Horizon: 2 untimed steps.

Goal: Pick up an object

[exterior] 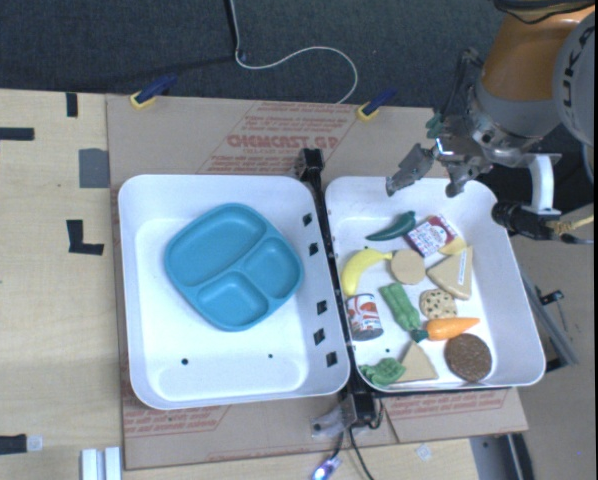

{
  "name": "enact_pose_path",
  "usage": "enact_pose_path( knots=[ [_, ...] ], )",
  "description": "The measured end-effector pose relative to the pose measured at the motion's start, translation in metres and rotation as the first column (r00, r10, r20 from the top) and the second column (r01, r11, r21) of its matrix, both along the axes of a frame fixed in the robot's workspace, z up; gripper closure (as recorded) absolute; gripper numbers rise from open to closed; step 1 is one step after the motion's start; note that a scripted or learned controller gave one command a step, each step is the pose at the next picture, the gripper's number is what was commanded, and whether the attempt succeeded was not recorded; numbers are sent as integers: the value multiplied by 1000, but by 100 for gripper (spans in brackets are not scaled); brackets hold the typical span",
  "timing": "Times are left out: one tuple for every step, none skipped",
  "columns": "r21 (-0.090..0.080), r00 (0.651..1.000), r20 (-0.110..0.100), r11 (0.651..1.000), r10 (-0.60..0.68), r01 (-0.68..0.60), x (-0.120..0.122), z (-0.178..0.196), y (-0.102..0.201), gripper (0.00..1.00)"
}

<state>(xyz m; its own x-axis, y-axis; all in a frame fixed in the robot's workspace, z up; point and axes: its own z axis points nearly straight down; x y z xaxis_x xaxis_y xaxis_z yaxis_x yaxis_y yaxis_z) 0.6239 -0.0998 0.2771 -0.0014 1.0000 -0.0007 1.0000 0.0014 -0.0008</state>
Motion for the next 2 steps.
enact_pose_path(
  knots=[
    [1,1000,17,1000,5,-5,-54,149,48,0],
    [0,1000,0,1000,1,-1,-53,148,46,100]
  ],
)
